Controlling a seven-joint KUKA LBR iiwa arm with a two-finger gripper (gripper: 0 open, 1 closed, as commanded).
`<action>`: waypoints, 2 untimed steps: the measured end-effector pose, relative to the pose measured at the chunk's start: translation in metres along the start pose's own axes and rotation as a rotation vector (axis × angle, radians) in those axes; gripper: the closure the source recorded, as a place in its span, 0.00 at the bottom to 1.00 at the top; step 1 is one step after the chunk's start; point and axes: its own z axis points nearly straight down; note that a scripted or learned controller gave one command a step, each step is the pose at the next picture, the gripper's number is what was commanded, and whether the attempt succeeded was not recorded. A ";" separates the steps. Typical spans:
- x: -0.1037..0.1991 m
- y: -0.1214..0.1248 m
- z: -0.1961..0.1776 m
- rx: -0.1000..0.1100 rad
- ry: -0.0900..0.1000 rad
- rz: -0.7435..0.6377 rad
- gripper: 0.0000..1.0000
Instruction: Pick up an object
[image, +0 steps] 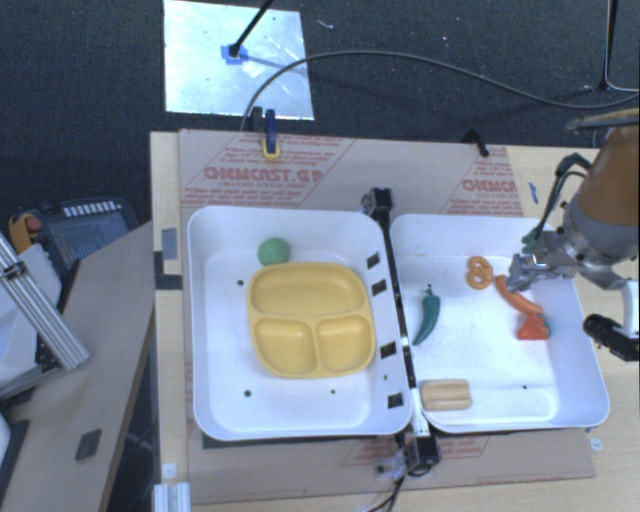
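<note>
At the near edge of the right-hand white bin lies a tan bread-shaped block; farther in, an orange carrot-shaped toy. The gripper sits directly over its far end; its closure cannot be determined. Beyond lies an orange pretzel-shaped piece. Risk: an end-biased grasp may let the carrot pivot and slip.

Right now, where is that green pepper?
The green pepper lies in the right bin, near its left wall beside the divider, above the tan bread roll.
</note>
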 end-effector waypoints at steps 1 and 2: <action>-0.011 -0.001 -0.056 -0.002 -0.001 0.001 1.00; 0.037 -0.006 -0.045 0.005 0.003 -0.004 1.00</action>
